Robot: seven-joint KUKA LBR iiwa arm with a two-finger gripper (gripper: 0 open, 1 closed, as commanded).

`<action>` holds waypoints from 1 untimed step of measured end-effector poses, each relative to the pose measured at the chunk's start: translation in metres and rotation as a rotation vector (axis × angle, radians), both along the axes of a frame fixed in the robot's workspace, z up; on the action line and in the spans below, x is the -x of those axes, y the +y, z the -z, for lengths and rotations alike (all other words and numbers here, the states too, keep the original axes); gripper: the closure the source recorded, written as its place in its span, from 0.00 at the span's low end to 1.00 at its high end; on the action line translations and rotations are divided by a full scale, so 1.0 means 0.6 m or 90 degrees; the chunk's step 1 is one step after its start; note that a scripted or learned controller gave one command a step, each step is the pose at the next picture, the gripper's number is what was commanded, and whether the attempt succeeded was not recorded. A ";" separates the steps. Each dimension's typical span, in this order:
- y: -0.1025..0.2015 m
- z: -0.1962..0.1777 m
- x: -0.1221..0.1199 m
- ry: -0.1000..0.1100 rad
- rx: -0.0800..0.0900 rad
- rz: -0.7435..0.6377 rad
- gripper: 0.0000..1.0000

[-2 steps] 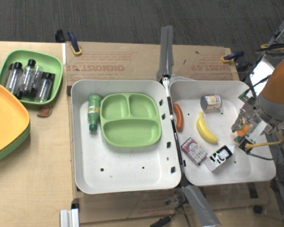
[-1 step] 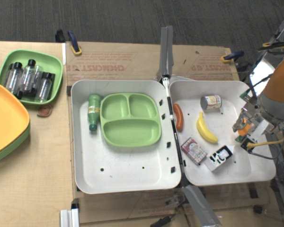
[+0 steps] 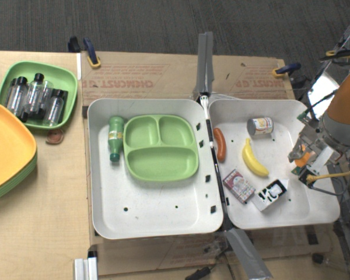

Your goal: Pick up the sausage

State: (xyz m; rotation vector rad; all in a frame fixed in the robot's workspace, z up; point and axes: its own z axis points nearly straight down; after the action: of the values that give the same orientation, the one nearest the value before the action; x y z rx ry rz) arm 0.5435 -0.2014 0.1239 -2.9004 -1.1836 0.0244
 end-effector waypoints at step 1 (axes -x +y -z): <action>-0.007 -0.027 -0.130 -0.010 0.001 -0.108 1.00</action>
State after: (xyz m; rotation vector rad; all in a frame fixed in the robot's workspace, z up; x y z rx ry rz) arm 0.6213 -0.2059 0.1400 -2.7971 -1.4288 0.0047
